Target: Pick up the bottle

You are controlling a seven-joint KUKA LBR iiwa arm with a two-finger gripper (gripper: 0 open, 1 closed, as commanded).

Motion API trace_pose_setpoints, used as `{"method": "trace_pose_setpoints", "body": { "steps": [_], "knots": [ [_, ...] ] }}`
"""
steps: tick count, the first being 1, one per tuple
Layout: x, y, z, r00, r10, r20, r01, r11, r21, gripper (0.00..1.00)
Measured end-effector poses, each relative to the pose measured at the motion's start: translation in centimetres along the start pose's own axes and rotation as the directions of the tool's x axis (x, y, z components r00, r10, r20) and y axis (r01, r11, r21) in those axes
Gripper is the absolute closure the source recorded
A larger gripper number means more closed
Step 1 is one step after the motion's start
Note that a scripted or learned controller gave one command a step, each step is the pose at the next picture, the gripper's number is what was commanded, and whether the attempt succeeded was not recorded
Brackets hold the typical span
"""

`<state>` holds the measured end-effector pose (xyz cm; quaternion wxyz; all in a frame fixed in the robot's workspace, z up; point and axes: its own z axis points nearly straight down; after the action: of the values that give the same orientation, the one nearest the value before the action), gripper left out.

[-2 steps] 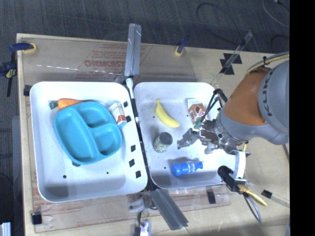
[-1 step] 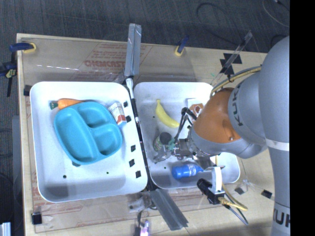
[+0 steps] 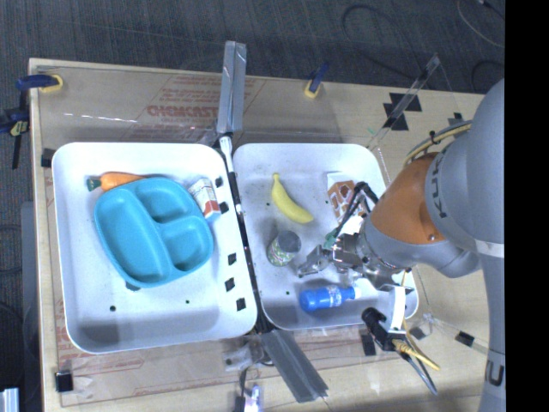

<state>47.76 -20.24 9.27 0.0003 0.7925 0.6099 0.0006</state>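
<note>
From above the counter (image 3: 283, 88), the grey, orange-banded arm (image 3: 420, 213) bends in low over the right bin (image 3: 257, 230), its hand (image 3: 322, 260) just above the blue bottle (image 3: 327, 298); whether that hand is clenched or released cannot be told. The smooth plastic bottle lies on its side near the bin's front wall, long axis running left to right, its pale end pointing right. A curved yellow banana (image 3: 289, 200) lies farther back.

A blue tray (image 3: 154, 234) fills the left bin (image 3: 73, 316); a banana (image 3: 290, 201) lies in the right bin (image 3: 257, 166).
</note>
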Motion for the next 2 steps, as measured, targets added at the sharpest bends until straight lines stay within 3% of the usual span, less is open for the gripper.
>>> {"method": "trace_pose_setpoints", "body": {
  "steps": [1, 2],
  "knots": [
    [1.65, -0.45, 0.05, 0.949, 0.315, 0.0, -0.315, 0.949, 0.0, 0.0],
    [2.28, -0.67, 0.12, 0.97, 0.243, -0.002, -0.242, 0.97, 0.006, 0.0]
  ]
}}
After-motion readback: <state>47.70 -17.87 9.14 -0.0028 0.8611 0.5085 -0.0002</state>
